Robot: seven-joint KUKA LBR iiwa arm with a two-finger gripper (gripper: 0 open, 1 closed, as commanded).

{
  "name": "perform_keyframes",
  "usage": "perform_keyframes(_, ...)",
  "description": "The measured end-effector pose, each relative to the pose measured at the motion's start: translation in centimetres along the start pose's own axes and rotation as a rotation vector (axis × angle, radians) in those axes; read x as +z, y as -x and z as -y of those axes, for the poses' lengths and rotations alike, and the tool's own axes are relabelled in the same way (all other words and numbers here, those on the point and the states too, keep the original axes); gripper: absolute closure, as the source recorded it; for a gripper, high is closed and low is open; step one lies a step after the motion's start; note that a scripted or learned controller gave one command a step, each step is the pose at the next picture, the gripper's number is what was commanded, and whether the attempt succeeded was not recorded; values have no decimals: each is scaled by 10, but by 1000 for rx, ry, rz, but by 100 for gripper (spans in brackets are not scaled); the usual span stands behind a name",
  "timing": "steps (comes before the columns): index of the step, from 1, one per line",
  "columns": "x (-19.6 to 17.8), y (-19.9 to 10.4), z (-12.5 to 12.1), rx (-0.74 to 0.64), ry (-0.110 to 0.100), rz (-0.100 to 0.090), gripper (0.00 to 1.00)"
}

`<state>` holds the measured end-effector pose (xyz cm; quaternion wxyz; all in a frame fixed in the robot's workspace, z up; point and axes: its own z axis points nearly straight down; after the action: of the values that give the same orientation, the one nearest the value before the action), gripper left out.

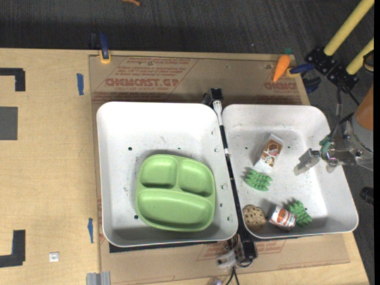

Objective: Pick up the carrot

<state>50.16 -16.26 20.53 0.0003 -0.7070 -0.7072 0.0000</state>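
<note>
Carrot, small, orange with a green top [281, 67], lies on the cardboard beyond the right white bin [341, 200]. The metal two-finger gripper [309, 161] hovers inside that bin's right side, well apart from it. Its state I cannot tell.

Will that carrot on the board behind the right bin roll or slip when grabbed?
The carrot looks tapered and rounded, so it may roll in an arc. Its smooth surface could slip from the gripper. It seems small, probably light.
</note>
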Motion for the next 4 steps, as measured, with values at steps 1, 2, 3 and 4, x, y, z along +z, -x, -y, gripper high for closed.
perform_keyframes(1, 4, 35, 22, -134, -1, -1, 0)
perform_keyframes(2, 4, 35, 22, -134, 0, -1, 0)
perform_keyframes(3, 23, 61, 22, 350, 1, 1, 0)
perform_keyframes(4, 79, 42, 23, 878, -5, -2, 0)
